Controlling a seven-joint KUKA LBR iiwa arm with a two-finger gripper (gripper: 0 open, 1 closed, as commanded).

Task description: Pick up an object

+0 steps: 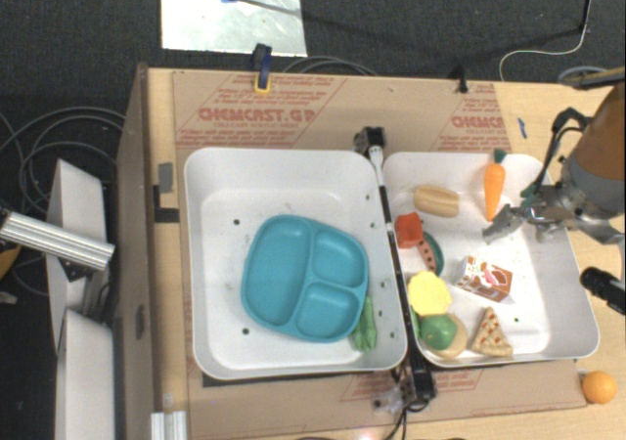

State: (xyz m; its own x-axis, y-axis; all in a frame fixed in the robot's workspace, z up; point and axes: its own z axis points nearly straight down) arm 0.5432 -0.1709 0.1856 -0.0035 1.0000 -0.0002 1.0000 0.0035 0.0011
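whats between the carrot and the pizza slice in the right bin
In the camera view, the small brown and white carton lies between the carrot and the pizza slice, on the right bin. The gripper hangs just above the carton.

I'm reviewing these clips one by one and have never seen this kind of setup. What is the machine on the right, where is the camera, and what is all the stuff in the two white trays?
One camera looks down at a slant on a bench with two shallow white bins. The left bin holds a blue divided plate and a small green piece beside it. The right bin holds toy food: a carrot, a bread roll, a red block, a yellow piece, a green ball, a pizza slice and a small carton. The grey robot arm reaches in from the right; its tool sits low over the right bin, next to the carrot, with nothing visibly in it.
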